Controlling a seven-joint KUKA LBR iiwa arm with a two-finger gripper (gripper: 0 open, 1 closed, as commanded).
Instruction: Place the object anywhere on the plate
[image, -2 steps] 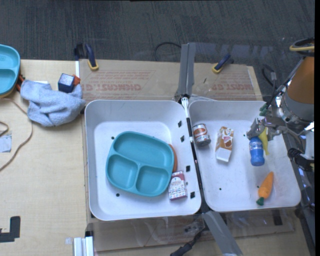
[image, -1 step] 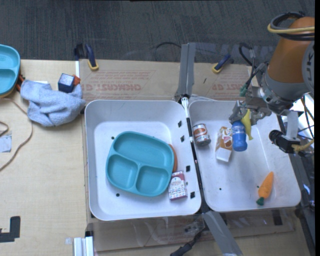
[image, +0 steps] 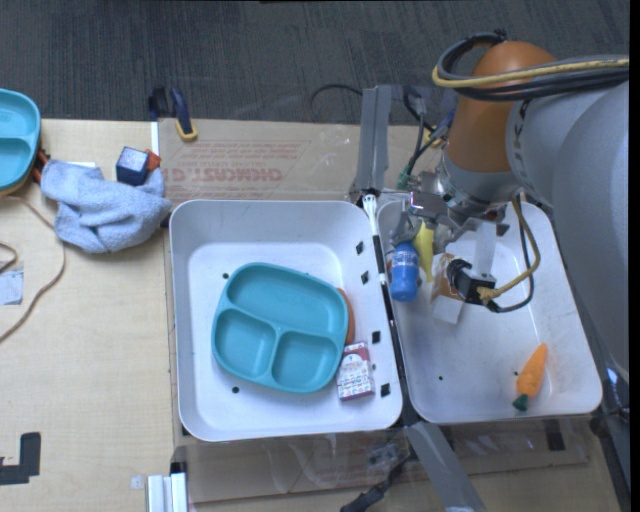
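Our end effector (image: 440, 235) hangs low over the upper left corner of the right bin (image: 560, 395), under the orange wrist band, and we cannot tell whether it grips anything, because the wrist and cables crowd that spot. Just beside it, toward the bin's left wall, a blue can (image: 403, 272) stands with a yellow piece (image: 425, 247) touching its upper right side; we judge one of these to be the object in hand, though nothing confirms a hold. A carrot (image: 531, 374) lies well apart in the lower right of the same bin, its long axis running up and down with the green end lowest.

The teal divided plate (image: 285, 325) sits in the left bin (image: 190, 300), to the left of and below the end effector, across the two touching bin walls. A small printed box (image: 355, 373) rests against the plate's lower right edge. We reckon the coming move must carry leftward over that divide.
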